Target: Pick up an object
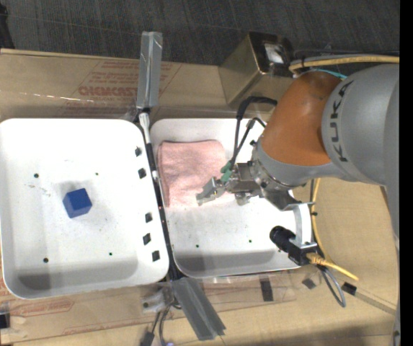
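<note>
A: Starting at the left, what sits in the shallow white left-hand bin (19,193)?

B: A small blue cube (78,202), lying alone on the bin floor, somewhat left of its middle and well apart from the walls.

A: And across the divider?

B: The shallow white right-hand bin (213,258) holds a folded pink cloth (189,169), spread flat in the upper left part, close to the divider.

A: Where is the arm?

B: The grey arm with the orange band (336,132) reaches in from the right, over the right-hand bin. Its two-finger gripper (210,192) hangs at the lower right edge of the pink cloth.

A: Are the jaws clenched or released?

B: That cannot be told; the tips are too small and blurred against the cloth.
</note>
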`<state>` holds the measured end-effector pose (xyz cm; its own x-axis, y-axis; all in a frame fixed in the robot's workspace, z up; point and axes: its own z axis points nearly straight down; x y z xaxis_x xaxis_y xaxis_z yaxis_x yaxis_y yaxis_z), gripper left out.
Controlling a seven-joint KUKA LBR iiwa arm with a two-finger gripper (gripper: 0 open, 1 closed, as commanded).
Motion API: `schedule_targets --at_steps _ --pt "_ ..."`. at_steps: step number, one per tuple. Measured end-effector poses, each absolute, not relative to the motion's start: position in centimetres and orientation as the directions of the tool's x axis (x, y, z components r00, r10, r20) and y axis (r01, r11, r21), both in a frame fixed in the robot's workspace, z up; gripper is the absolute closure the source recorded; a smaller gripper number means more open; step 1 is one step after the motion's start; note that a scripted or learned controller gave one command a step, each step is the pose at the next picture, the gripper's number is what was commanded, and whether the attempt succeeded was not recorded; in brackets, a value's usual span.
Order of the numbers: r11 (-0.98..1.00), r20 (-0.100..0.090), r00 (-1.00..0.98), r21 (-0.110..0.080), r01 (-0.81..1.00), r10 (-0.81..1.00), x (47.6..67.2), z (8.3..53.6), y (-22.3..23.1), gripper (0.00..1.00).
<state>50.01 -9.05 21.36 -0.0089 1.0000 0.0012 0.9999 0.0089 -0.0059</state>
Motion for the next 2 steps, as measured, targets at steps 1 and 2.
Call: schedule_targets --at_steps 1,2 --pt "0.057 0.0 -0.057 -0.005 0.998 0.998 56.7 15.9 -10.9 0.0" --pt "0.089 0.0 -0.089 0.0 0.996 0.996 63.1 9.3 -12.2 0.0"
